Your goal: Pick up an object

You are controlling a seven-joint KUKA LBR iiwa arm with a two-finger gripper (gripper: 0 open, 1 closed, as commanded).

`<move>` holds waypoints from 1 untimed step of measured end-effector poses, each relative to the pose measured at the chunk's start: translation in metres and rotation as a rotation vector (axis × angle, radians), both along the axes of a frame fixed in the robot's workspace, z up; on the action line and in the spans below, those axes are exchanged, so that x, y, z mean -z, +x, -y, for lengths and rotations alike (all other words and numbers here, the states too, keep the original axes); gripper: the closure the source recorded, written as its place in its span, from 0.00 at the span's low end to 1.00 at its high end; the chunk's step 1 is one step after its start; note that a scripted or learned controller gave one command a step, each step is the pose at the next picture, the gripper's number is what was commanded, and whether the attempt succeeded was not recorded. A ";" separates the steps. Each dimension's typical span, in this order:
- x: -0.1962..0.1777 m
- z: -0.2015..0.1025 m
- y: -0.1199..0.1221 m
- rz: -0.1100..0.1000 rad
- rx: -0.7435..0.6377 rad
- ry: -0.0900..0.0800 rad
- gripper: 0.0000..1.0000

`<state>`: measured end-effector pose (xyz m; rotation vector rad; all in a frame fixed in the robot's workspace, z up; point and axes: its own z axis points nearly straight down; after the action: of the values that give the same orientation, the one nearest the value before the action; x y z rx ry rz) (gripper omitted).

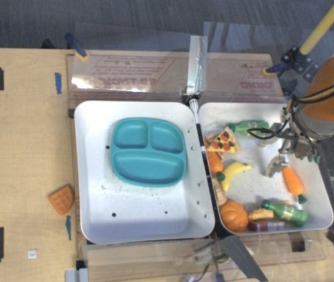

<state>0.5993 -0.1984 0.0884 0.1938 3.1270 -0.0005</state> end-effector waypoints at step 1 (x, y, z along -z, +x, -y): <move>0.000 0.024 -0.045 0.001 0.183 0.000 0.00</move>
<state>0.5543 -0.2227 0.0885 0.4784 3.0958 -0.0010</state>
